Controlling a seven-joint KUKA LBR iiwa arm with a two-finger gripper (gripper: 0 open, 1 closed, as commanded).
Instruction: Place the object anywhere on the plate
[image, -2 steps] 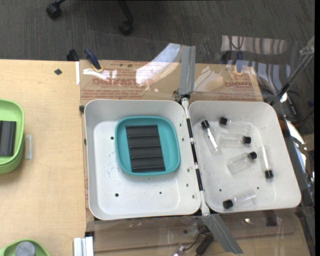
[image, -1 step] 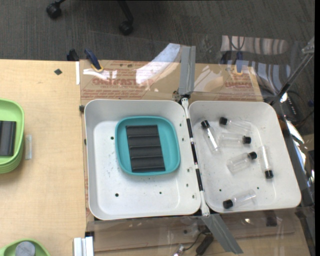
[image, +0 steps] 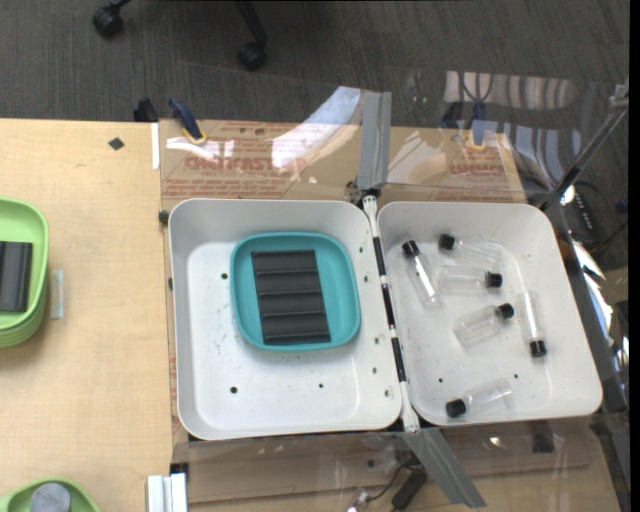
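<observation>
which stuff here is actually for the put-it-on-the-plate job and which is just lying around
For the job:
- teal plate in the left bin
- clear tubes with black caps scattered in the right bin

Just lying about:
- green dish at the left edge of the bench
- blue clip on the cardboard behind the bins
- chair wheels on the carpet

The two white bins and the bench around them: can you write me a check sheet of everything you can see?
Surface: wooden bench bearing left bin and right bin side by side.
Job's things: teal plate in left bin, carrying a dark ribbed insert; six clear vials with black caps scattered in right bin.
Clutter: green tray at bench's left edge.
Grippers: nothing seen.
Cables: nothing seen.
Surroundings: grey carpet, chair casters.
</observation>
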